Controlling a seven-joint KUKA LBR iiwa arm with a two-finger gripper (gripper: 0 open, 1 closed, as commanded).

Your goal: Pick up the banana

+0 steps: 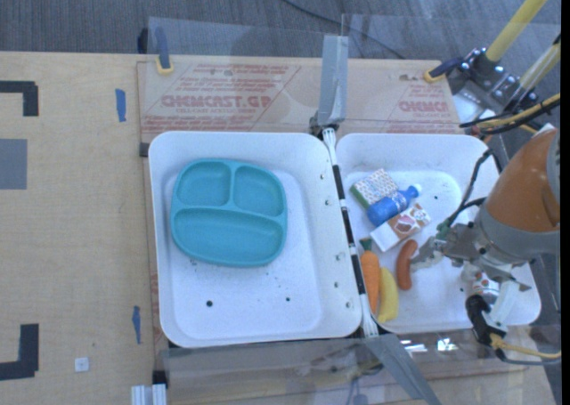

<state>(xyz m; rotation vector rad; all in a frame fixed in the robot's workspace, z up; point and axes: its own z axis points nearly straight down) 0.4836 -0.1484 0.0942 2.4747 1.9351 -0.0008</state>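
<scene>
With its jaw state impossible to tell, the end effector [443,250] risks grabbing the nearer sausage [404,265], not the banana [389,295] beyond.

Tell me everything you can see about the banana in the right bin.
The banana is small, yellow and smooth, like a plastic toy. It lies flat, curved, running lengthwise along the right bin's left wall near the front corner. An orange carrot lies against its left side, partly overlapping it. A red sausage lies just to its right. The gripper is apart from it.
</scene>
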